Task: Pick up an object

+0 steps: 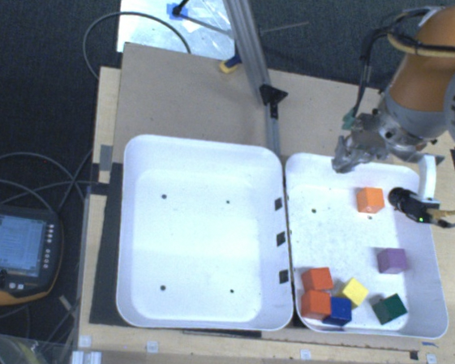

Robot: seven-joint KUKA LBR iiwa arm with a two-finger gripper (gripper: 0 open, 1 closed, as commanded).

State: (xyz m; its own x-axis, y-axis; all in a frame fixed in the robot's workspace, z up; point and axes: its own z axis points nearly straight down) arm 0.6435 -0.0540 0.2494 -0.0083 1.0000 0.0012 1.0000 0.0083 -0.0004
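- Low in the right bin (432, 323), at the frame's lower right, lies a cluster: two orange blocks (317, 290) stacked edge to edge, a blue block (341, 310), a yellow block (354, 292) and a green block (390, 308).
- Higher up, a purple block (391, 259) sits alone near the right wall.
- Another orange cube (370, 200) sits in the bin's upper part.
- Upper right, the jaws (346, 160) hang over the bin's top edge, left of that cube and apart from it; whether they stand apart or together cannot be told.
- Left bin (198, 223) lies beside it on the desk (189, 91).
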